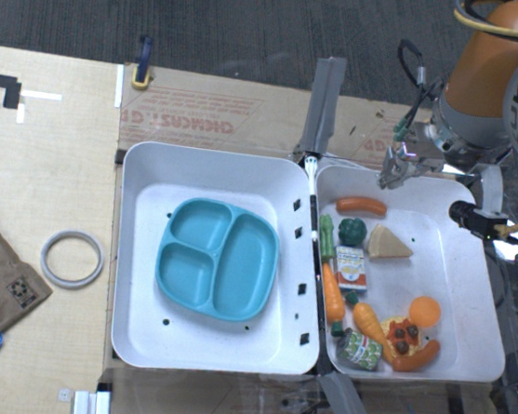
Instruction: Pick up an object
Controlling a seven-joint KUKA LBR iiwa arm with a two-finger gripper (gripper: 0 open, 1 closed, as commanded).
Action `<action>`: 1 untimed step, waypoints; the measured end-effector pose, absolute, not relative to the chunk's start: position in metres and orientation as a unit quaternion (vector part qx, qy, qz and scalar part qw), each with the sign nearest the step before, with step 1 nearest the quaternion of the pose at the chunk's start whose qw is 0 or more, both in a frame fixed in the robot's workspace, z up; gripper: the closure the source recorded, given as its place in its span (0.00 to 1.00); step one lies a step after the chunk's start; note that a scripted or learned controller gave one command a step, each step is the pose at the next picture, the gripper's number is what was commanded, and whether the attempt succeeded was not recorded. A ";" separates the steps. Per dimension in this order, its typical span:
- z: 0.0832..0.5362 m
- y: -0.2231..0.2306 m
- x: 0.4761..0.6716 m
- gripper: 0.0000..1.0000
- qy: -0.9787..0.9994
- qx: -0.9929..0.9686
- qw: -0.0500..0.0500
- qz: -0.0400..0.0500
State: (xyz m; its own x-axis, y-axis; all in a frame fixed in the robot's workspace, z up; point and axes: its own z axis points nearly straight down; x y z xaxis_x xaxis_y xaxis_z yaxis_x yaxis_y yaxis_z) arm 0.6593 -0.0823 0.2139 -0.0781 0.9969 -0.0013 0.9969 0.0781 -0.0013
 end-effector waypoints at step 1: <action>0.213 -0.082 0.659 0.00 0.734 0.679 0.000 -0.001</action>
State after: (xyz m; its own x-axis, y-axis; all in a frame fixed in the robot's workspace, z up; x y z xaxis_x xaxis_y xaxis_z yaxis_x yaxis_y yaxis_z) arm 0.6591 -0.0825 0.2133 -0.0781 0.9969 -0.0014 0.9969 0.0781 -0.0025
